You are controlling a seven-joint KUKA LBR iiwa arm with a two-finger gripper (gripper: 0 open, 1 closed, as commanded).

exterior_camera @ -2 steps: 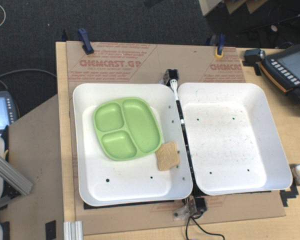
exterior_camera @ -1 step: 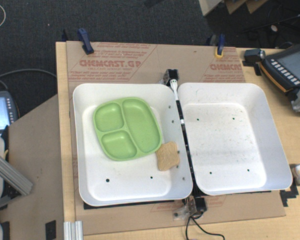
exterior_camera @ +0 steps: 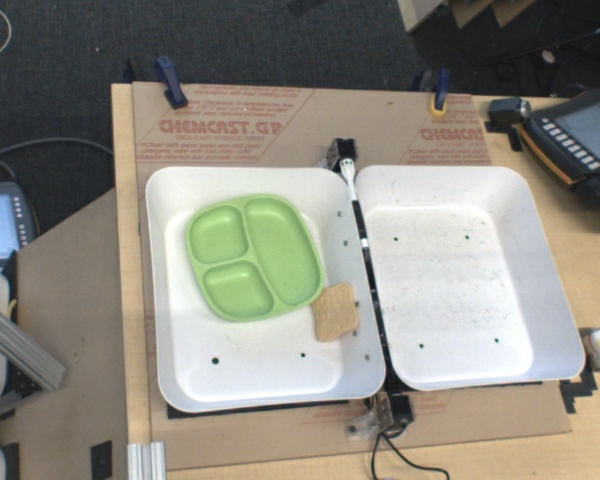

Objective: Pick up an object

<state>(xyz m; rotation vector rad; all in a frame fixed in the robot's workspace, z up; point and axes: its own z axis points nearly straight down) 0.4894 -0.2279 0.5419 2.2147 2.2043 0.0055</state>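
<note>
The two bins, left (exterior_camera: 170, 268) and right (exterior_camera: 540, 258), are looking like smooth white plastic with a soft sheen, the right one showing dark speckles. The green divided plate (exterior_camera: 255, 258) is looking like smooth, slightly glossy plastic. The tan sponge piece (exterior_camera: 335, 313) is looking rough and porous. The board (exterior_camera: 280, 123) underneath is showing matt brown paper with red print.
</note>
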